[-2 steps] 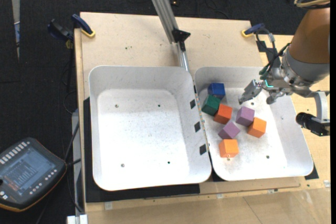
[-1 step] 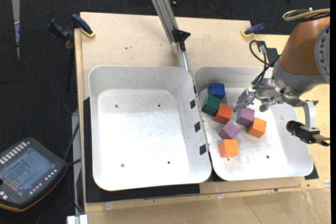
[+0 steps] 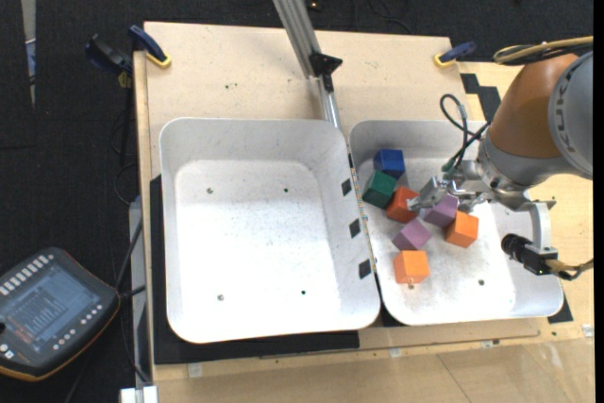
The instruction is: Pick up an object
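Landmark: the right bin (image 3: pixel 528 302), one of two white bins on the table (image 3: pixel 245 61).
Arm: reaches in over the right bin's far-right side, gripper (image 3: pixel 444 196) low among the blocks.
Fingers: I cannot tell if they are open or closed.
Purple cube (image 3: pixel 441 211): mid-bin, right at the gripper tip.
Other blocks: blue cube (image 3: pixel 389 161) and green cube (image 3: pixel 379 189) toward the bin's back-left; red block (image 3: pixel 403 203), second purple cube (image 3: pixel 411 235) and two orange cubes (image 3: pixel 461 229) (image 3: pixel 411 267) around the centre.
Left bin (image 3: pixel 189 146): touching the right bin's left edge.
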